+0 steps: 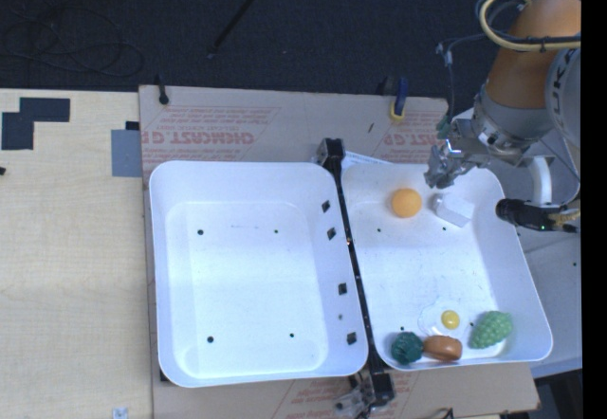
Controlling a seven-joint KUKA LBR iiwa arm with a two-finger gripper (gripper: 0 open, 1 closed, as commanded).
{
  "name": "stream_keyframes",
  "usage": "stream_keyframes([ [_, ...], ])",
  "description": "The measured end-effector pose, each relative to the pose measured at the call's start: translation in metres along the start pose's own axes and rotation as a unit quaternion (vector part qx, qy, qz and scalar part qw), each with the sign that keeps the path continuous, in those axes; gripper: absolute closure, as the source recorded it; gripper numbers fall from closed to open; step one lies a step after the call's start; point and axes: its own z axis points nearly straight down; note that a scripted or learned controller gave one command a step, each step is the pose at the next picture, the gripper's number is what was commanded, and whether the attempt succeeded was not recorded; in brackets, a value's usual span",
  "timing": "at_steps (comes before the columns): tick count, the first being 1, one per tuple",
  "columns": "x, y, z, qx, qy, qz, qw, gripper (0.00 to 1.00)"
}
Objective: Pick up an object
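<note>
Nearest us, along the front wall of the right bin (531, 313), we see a dark green lump (408, 348), an orange-brown piece (442, 347), a light green bunch (490, 329) and a fried egg (445, 320) just behind them. Farther back lies an orange ball (406, 203), with a small white block (453, 210) to its right. Above the block, at the bin's far right corner, hangs the gripper (441, 174); we cannot tell how it is set. The left bin (171, 218) sits alongside.
</note>
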Motion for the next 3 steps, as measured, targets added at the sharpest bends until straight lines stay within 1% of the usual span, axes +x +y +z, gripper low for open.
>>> stream_keyframes([
  [1, 0.001, 0.000, 0.000, 0.000, 0.000, -0.001, 1.0000, 0.00],
  [2, -0.037, -0.001, 0.081, 0.002, 0.000, 0.000, 1.0000, 0.00],
  [3, -0.047, 0.002, -0.118, -0.010, -0.003, -0.001, 0.9999, 0.00],
])
